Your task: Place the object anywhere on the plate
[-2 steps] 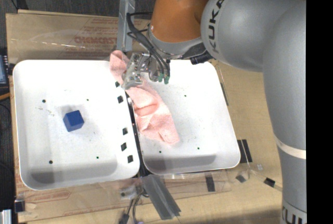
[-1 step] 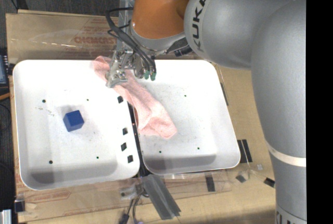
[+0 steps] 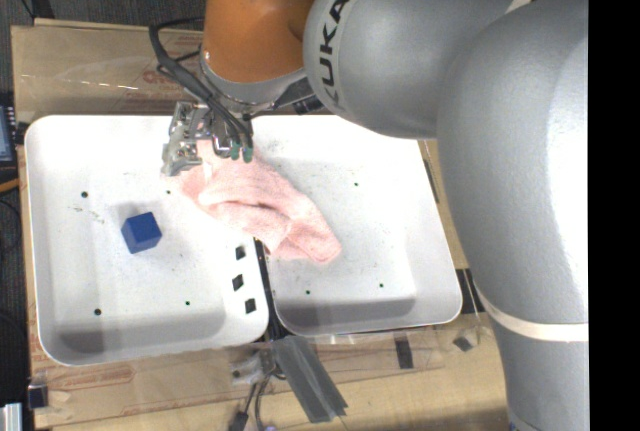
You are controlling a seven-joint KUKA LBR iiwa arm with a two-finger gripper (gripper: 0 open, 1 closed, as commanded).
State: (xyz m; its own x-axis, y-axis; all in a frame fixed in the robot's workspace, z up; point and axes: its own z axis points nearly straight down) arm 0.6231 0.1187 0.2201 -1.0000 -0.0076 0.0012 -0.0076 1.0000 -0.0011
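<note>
Camera view. Two white bins sit side by side on the counter [image 3: 70, 59]. The left bin [image 3: 60, 219] carries a blue cube [image 3: 142, 231] near its middle, towards the left wall. A pink cloth [image 3: 268, 204] lies crumpled across the divide between the bins, its bulk spilling into the right bin [image 3: 390, 249] (no plate can be made out; the cloth may cover one, which cannot be confirmed). The arm [image 3: 400, 49] reaches in from the right, its orange band [image 3: 255, 19] above the wrist. The pincer [image 3: 208, 147] sits at the far edge of the left bin, just beside the cloth's upper end; whether it is open, closed or gripping anything cannot be told from this angle.

Assessment: the step in hand appears to be approach or pickup at the cloth's far end. The cube rests apart from the tool, untouched. The next move calls for a confirmed grip on the intended object, then a lift clear of the bin wall before any transfer.
</note>
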